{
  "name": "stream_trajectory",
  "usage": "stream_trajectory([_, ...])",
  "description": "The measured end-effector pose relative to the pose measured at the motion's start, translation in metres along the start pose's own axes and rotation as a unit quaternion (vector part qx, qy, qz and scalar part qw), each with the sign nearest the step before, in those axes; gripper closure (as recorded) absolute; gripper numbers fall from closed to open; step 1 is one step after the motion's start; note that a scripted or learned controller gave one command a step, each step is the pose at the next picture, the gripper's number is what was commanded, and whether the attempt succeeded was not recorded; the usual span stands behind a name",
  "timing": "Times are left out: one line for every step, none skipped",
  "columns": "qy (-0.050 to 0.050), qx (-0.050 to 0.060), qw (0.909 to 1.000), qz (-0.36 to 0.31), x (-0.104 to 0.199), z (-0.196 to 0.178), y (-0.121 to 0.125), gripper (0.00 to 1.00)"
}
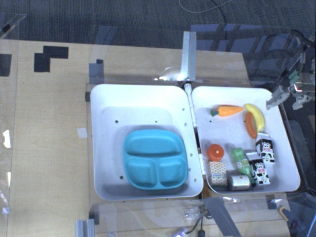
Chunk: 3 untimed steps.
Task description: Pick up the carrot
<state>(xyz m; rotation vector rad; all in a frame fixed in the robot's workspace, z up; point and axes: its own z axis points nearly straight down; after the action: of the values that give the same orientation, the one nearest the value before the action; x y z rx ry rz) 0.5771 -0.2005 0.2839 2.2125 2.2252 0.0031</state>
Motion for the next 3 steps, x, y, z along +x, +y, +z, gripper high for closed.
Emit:
stream_trajectory([0.000,0.000,0.9890,-0.148,0.017,0.098,0.058,0.00])
stream_trajectory([0.001,0.008,0.9514,-0.308,0.056,0.196,0.089,0.00])
stream_trajectory([-0.002,-0.003,0.9504,-0.311,0.061,0.183,0.095,1.00])
